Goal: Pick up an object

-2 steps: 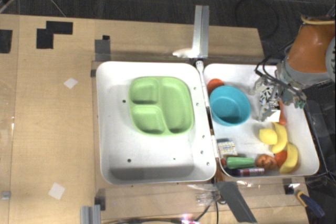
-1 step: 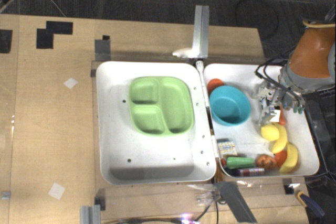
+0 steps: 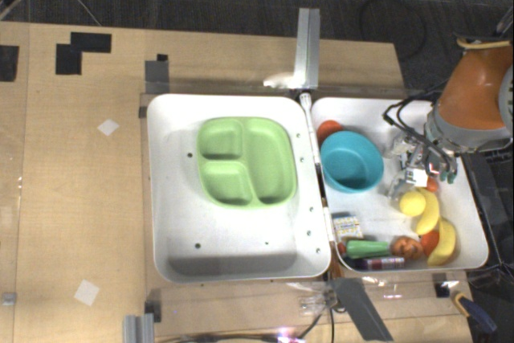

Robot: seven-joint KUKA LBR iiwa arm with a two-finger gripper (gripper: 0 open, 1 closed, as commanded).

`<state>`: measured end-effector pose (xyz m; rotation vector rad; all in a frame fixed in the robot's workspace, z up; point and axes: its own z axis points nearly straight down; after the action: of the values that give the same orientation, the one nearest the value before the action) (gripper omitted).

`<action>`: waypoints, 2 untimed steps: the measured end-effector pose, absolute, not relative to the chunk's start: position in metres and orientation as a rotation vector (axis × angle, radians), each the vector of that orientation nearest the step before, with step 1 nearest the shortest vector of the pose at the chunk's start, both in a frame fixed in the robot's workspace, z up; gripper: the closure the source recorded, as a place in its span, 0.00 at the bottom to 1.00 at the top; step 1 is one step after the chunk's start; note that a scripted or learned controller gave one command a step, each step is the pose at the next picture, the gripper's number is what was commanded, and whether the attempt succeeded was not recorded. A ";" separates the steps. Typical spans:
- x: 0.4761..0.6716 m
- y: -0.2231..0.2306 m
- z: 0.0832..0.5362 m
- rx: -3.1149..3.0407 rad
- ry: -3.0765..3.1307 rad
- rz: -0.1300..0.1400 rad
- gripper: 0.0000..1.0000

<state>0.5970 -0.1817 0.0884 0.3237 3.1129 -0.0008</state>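
My gripper [image 3: 410, 179] hangs low over the right bin [image 3: 474, 205], just right of a blue bowl [image 3: 351, 161] and directly above a yellow lemon [image 3: 412, 203]. Below the lemon lie a yellow banana [image 3: 431, 213] and a second one [image 3: 444, 243]. A red-orange tomato-like fruit [image 3: 406, 246] lies beside them. An orange-red object [image 3: 328, 129] peeks out behind the bowl. Near the bin's front lie a small box [image 3: 345, 225] and dark red and purple markers [image 3: 369, 250]. I see nothing held in the gripper.
The left bin [image 3: 173, 173] holds a green divided plate [image 3: 245, 161]. A metal post [image 3: 307, 48] stands behind the wall between the bins. Black cables [image 3: 401, 112] loop at the arm's wrist over the right bin's back corner.
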 end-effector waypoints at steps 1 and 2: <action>0.555 -0.163 0.090 0.395 3.105 0.000 0.00; 0.561 -0.163 0.105 0.383 3.086 -0.004 1.00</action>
<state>0.5606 -0.1629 0.1046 0.3831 3.0863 -0.0043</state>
